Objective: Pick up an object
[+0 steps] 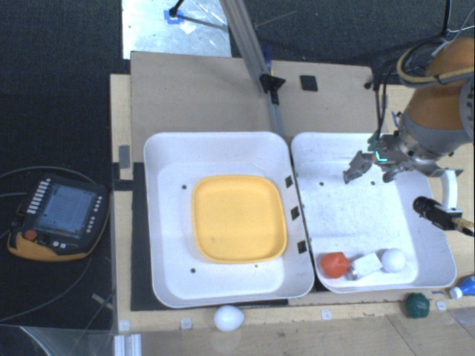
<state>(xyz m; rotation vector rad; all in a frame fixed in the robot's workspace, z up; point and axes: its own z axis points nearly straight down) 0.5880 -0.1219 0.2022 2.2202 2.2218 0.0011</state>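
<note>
Gripper (373, 167) hangs over the right bin (338, 213) with fingers spread, grasping nothing; an orange ball (333, 265), a white block (366, 265) and a white ball (392, 259) lie along that bin's near edge

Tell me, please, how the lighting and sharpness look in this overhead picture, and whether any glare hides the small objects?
In the camera view, light is even and soft, shadows faint; the right bin is bright but not blown out, so the red object and white ball stay readable; strongest glare sits on the shiny patch at the top; the gripper looks slightly soft.
</note>
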